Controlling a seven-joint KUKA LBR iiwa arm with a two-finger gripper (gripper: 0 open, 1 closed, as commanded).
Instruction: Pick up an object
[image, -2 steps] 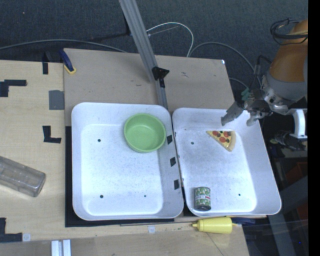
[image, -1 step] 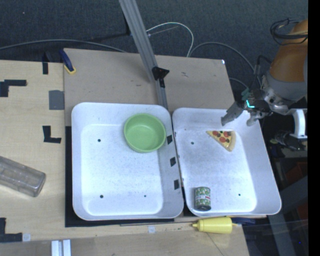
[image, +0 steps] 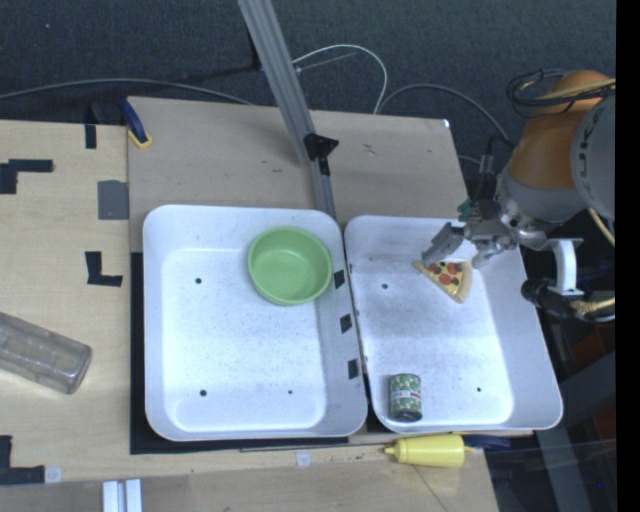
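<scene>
Overhead: gripper hangs over the right bin, far side, w/ jaws apart. Pizza-slice toy lies just below and between them, apparently not yet held; its long axis runs diagonally, approx. crosswise to the finger gap.

Reaching in from the right, gripper hanging low at the far right, jaws spreading apart, pointing down.
</scene>
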